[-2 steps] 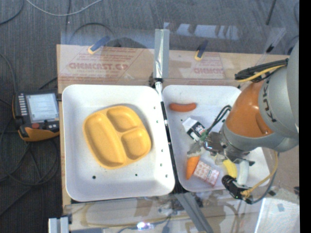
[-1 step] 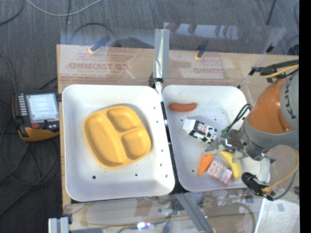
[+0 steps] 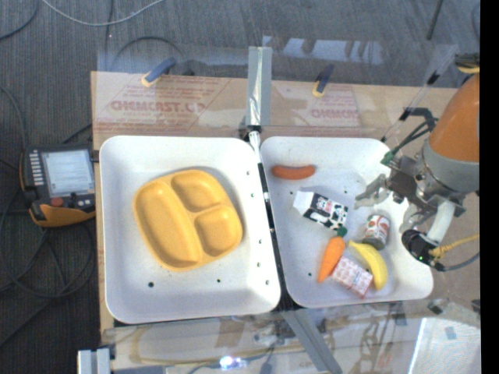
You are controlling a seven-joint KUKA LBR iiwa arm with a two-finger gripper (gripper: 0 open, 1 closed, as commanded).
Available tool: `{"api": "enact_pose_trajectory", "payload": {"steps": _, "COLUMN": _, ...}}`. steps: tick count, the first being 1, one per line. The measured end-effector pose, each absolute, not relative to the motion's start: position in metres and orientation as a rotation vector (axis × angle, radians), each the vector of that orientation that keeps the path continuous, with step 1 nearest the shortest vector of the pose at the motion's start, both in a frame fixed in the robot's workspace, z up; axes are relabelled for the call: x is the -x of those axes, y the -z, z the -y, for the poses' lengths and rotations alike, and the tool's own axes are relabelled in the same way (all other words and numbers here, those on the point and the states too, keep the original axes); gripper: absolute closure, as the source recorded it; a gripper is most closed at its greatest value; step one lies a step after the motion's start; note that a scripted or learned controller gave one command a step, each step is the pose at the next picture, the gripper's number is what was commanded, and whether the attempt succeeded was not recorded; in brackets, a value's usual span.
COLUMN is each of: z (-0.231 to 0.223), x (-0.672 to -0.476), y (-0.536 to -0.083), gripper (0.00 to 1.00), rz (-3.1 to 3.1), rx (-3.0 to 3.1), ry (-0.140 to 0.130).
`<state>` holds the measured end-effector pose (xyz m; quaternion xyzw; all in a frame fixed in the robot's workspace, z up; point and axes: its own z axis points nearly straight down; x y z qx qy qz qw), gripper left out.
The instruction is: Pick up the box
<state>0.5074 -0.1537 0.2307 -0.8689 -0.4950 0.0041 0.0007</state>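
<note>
A small red-and-white box [image 3: 352, 276] lies near the front of the right bin [image 3: 351, 148], between a carrot [image 3: 330, 258] and a banana [image 3: 372, 262]. A white carton with black patches [image 3: 321, 209] lies in the middle of that bin. My gripper [image 3: 376, 178] hangs over the bin's right side, above and to the right of the carton and well behind the red-and-white box. Its two dark fingers point left, spread apart, open with nothing between them.
A sausage [image 3: 293, 171] lies at the back of the right bin. A small can [image 3: 377, 229] stands just below the gripper. A yellow compartment tray [image 3: 188, 217] sits in the left bin [image 3: 117, 287]. The arm's orange band [image 3: 461, 123] rises at the right.
</note>
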Motion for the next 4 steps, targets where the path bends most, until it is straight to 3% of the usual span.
{"api": "enact_pose_trajectory", "payload": {"steps": 1, "z": 0.13, "x": -0.507, "y": -0.182, "gripper": 0.0, "rz": 1.645, "rx": 2.67, "ry": -0.013}}
{"api": "enact_pose_trajectory", "payload": {"steps": 2, "z": 0.124, "x": -0.511, "y": -0.089, "gripper": 0.0, "rz": 1.639, "rx": 2.686, "ry": 0.009}}
{"api": "enact_pose_trajectory", "payload": {"steps": 3, "z": 0.071, "x": -0.643, "y": -0.181, "gripper": 0.0, "rz": 1.513, "rx": 2.754, "ry": -0.015}}
{"api": "enact_pose_trajectory", "payload": {"steps": 4, "z": 0.132, "x": -0.593, "y": -0.195, "gripper": 0.0, "rz": 1.196, "rx": 2.904, "ry": -0.018}}
